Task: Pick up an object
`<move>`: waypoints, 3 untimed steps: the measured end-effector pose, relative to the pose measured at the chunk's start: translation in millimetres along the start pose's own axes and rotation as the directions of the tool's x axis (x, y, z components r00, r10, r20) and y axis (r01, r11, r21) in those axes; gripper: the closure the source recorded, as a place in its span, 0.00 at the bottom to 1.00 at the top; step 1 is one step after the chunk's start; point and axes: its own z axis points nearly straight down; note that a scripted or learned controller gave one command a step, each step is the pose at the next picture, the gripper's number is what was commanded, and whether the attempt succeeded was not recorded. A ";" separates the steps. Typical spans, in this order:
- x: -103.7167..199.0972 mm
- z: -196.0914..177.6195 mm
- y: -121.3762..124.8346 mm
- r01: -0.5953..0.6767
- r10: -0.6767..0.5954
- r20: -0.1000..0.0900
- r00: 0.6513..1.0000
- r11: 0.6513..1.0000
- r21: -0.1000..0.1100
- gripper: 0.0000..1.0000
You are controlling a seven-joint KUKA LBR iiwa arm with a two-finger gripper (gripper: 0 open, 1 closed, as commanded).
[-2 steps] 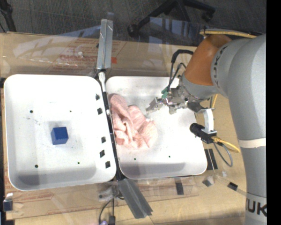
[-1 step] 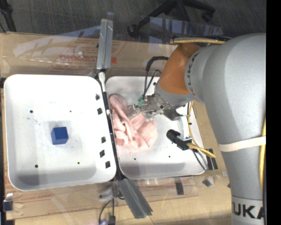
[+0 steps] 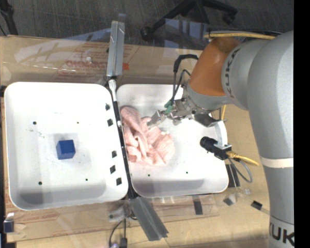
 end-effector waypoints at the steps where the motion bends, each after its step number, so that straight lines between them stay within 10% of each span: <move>1: 12.8 58.3 15.1 -0.077 0.077 0.000 0.997 0.997 0.003 0.00; 2: 13.2 48.2 15.2 -0.074 0.074 -0.001 0.997 0.997 0.005 1.00; 3: 30.1 -45.3 50.8 -0.140 0.140 0.000 0.990 0.990 0.000 1.00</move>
